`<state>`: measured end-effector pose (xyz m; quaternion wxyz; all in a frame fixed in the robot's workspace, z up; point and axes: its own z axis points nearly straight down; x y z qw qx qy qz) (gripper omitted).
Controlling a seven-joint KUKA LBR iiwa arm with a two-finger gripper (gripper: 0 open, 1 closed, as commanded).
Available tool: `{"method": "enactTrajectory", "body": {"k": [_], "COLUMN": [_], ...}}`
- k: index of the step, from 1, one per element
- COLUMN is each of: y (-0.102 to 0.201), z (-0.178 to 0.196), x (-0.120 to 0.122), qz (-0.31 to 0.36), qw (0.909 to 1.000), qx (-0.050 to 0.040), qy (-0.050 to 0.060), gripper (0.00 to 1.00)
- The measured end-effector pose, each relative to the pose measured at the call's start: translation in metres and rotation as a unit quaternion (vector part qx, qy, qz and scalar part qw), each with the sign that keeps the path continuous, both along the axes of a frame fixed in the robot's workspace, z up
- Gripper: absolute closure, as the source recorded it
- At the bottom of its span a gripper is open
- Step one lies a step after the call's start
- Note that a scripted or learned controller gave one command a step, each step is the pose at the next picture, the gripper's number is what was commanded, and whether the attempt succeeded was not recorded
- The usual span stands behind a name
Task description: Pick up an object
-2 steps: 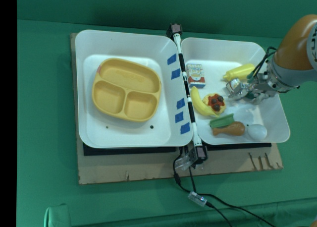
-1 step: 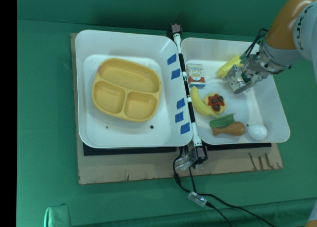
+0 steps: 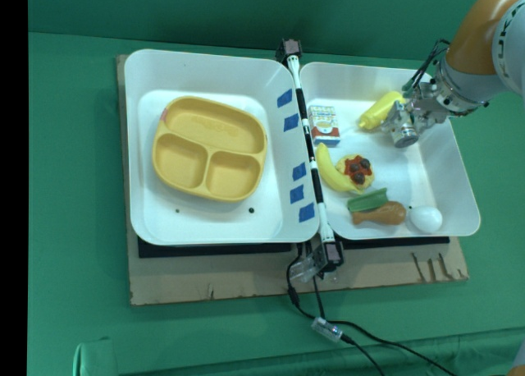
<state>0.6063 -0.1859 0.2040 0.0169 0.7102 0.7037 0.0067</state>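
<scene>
Camera view is showing the metal two-finger gripper [image 3: 401, 130] hanging low in the right white plastic bin [image 3: 459, 181], and whether it is open or closed I cannot tell. It is sitting just beside the yellow plastic squeeze bottle [image 3: 379, 110], the likeliest target, which is lying tilted near the bin's far wall. The approach step seems to be in hand; next the arm is needing to settle over the bottle and close.

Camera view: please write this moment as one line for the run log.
phase: approach | gripper: low in right bin, beside yellow bottle | held: nothing seen | left bin: yellow tray
</scene>
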Motion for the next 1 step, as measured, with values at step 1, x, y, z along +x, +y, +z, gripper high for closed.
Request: {"method": "enactTrajectory", "body": {"k": [1], "y": [0.07], "z": [0.1194], "x": [-0.0263], "qz": [0.002], "qw": [0.9999], "qx": [0.0049], "qy": [0.01], "gripper": [1.0]}}
